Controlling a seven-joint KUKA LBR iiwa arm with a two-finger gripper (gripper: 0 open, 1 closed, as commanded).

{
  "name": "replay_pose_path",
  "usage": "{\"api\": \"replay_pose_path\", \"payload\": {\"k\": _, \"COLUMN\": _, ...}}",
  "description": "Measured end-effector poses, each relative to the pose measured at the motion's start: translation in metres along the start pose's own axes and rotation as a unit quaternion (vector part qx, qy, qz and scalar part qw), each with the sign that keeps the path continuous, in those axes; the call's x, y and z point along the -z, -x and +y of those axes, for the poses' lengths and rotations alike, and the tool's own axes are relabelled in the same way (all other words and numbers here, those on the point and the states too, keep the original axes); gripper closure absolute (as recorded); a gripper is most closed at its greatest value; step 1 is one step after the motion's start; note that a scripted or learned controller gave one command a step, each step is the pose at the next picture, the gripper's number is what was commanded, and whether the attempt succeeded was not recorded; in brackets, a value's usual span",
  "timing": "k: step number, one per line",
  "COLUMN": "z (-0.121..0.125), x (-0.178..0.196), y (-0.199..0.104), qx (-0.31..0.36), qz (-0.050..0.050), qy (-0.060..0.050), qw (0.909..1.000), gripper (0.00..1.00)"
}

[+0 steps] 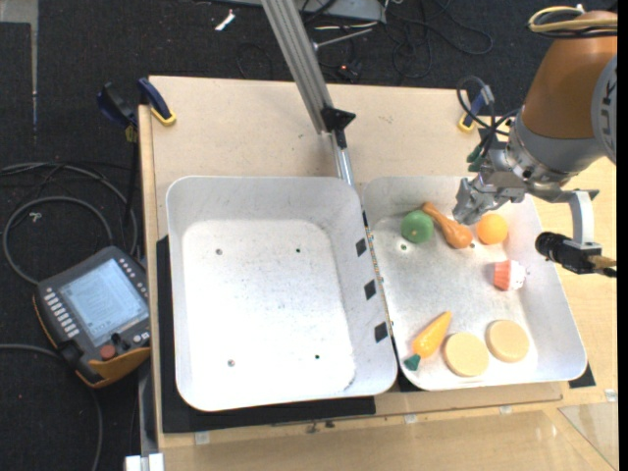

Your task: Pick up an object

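The right bin [549, 292] holds several toy foods. A green ball [417, 226] lies at its upper left, with an orange, carrot-like piece [446, 226] right beside it and an orange ball [492, 229] just to the right. A red-and-white piece [508, 275] lies mid-right. Along the front lie a carrot [430, 336] and two tan discs [467, 353] [508, 340]. My gripper [472, 207] hangs low over the bin's upper part, between the carrot-like piece and the orange ball, close above them.
The left bin [260, 292] sits beside the right one, their rims meeting at mid-bench. A slanted metal pole [299, 52] rises from the bench behind the bins. Clamps [152, 101] [475, 101] sit at the bench's back corners. A teach pendant [93, 307] lies on the floor to the left.
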State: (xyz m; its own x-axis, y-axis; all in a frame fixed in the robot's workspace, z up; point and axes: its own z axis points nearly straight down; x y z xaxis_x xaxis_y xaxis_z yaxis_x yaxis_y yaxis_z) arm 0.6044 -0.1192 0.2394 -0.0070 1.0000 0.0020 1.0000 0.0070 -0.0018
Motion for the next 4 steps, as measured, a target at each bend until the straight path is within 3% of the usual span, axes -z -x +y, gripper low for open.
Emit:
{"api": "replay_pose_path", "payload": {"k": 3, "z": -0.04, "x": -0.011, "y": -0.158, "qx": 0.001, "qz": 0.0, "qy": 0.0, "qw": 1.0, "gripper": 1.0}}
{"api": "replay_pose_path", "payload": {"k": 4, "z": -0.071, "x": -0.014, "y": -0.208, "qx": 0.001, "qz": 0.0, "qy": -0.001, "qw": 1.0, "gripper": 1.0}}
